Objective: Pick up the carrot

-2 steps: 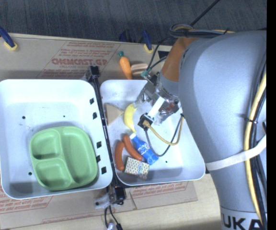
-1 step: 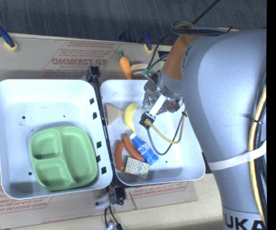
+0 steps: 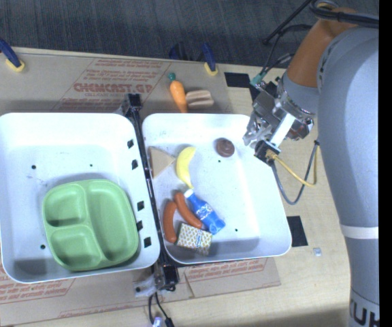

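End effector (image 3: 258,140) is hanging over the right-hand rim of the rt bin (image 3: 278,210), toward its far corner, and I'm not able to tell from this angle whether it's open or closed. I'm seeing the carrot (image 3: 177,94) lying outside both bins, on the printed cardboard sheet (image 3: 101,84) that's covering the bench, just beyond the rt bin's far rim, w/ its green top pointing away from the bin. A tan bun-like piece (image 3: 199,99) is sitting just beside it on the arm's side. The carrot is lying well apart from the end effector, w/ the bin's far corner between them. Inside the rt bin I'm watching a brown round item (image 3: 224,147) resting nearest the end effector, a banana (image 3: 186,163) lying near the middle, and a tan wedge (image 3: 158,161) sitting just beside it against the lt wall. Toward the near end, two sausages (image 3: 171,221), a blue packet (image 3: 206,214) and a small patterned box (image 3: 194,238) are crowding together. The lt bin (image 3: 19,142) is holding a green divided tray (image 3: 87,223) at its near side.
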`<move>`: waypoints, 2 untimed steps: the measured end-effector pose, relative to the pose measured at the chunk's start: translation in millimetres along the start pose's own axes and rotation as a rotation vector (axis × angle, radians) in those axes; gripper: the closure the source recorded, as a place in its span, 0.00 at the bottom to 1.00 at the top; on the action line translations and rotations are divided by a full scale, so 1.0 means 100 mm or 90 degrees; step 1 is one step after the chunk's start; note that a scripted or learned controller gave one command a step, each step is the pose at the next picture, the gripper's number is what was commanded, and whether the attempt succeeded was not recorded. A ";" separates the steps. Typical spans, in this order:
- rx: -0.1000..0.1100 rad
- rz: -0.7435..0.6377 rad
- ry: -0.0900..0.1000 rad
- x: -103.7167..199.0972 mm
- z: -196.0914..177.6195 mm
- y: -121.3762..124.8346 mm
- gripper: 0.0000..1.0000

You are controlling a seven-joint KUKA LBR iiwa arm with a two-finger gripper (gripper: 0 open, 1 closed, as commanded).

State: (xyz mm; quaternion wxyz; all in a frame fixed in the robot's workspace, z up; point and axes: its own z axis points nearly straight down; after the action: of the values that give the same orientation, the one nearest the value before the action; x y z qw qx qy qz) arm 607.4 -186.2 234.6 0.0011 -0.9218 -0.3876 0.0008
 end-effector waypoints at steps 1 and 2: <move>0.003 0.127 -0.001 0.32 0.12 -0.67 1.00; 0.002 0.375 0.000 0.30 -0.67 -0.09 1.00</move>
State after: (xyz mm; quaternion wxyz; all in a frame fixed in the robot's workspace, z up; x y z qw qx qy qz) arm 622.4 -158.5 301.5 0.0018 -0.9946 -0.1033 0.0019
